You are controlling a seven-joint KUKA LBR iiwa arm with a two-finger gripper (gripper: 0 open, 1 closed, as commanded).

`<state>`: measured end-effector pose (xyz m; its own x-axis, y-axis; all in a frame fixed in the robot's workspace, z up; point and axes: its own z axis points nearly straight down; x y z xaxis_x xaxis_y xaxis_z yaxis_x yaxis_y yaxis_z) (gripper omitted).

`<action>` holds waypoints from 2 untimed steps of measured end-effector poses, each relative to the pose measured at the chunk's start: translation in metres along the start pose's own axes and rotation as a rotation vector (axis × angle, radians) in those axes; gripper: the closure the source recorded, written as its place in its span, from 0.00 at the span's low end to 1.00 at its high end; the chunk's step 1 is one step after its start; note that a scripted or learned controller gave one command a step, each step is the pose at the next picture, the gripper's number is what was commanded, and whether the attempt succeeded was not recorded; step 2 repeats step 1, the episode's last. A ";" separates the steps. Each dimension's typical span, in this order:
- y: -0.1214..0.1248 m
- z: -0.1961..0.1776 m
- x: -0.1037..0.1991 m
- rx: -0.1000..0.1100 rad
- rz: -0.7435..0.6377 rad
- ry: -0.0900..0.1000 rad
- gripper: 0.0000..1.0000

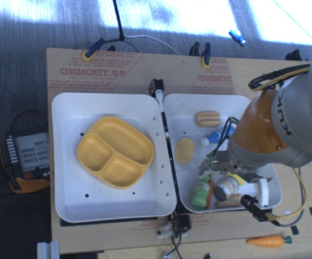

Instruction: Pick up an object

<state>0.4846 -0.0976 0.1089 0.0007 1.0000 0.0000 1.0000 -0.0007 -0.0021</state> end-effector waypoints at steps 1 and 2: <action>0.008 -0.075 0.076 -0.001 -0.002 0.000 1.00; 0.008 -0.075 0.076 -0.001 -0.002 0.000 1.00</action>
